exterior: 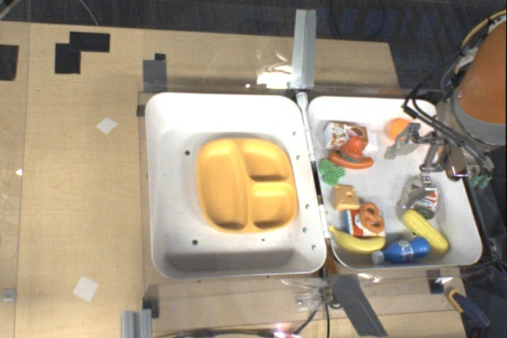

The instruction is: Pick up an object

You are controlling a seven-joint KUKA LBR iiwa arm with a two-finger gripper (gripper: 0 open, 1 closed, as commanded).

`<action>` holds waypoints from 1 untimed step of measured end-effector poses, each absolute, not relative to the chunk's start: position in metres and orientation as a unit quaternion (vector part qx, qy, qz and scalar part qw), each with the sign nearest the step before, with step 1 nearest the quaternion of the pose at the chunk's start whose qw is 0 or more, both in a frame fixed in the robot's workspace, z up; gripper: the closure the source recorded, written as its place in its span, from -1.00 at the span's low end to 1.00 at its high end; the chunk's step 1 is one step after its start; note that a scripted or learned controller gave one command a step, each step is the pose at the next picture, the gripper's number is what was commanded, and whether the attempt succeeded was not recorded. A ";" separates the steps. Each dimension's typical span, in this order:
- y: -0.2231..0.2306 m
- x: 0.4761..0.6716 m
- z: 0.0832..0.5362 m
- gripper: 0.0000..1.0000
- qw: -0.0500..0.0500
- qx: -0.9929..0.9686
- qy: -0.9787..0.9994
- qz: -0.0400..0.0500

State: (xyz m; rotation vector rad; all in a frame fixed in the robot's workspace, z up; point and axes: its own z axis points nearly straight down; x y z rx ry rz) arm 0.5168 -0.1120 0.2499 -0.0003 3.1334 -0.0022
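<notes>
the gripper [420,190] is hanging low in the right bin [473,249], just above the corn cob [425,227]; how its end is set i cannot tell. it seems the approach step, next calling for a straight descent.

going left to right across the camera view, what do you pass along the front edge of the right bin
Banana → blue bottle → corn cob, which lies just behind the bottle's right end. The gripper hangs above the corn.
</notes>
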 end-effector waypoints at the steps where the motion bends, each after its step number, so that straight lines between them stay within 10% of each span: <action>1: -0.123 0.531 0.258 -1.00 0.005 0.091 0.996 0.000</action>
